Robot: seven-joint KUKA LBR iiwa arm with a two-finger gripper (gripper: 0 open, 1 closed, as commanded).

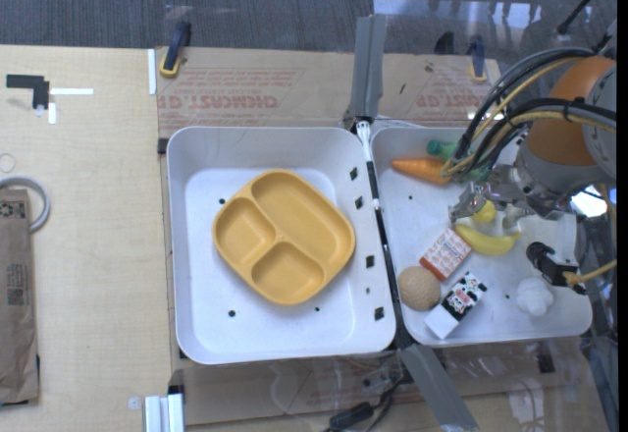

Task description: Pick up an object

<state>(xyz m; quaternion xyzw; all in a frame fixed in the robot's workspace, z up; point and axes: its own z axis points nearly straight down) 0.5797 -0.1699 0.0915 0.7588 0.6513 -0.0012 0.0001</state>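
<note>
Camera view. The grey arm with its orange band (579, 86) enters from the right and bends down over the right-hand shallow white bin (564, 322), cables looping off its wrist. The two-finger gripper (488, 207) sits low over the far-middle part of that bin, just above the yellow banana (488, 238). Whether it is released or clenched cannot be told; the wrist and cables hide the tips, and no object shows between them.

Count, right bin: one banana; one orange carrot with a green top (424, 169), lying far-left of the gripper; one small red-and-white carton (444, 253), left of the banana; one round tan ball (419, 288) near the bin's near-left corner; one black-and-white cow-patterned box (458, 302), touching or just beside the ball on its right; one white fluffy lump (535, 297) toward the near-right.

Count, left shallow white bin (191, 322): one yellow plastic plate with three compartments (284, 237), resting about the middle, tilted in plan.

Bench: one brown paper bag (17, 293) at the left edge; two blue clamps (177, 45) on the far cardboard.
</note>
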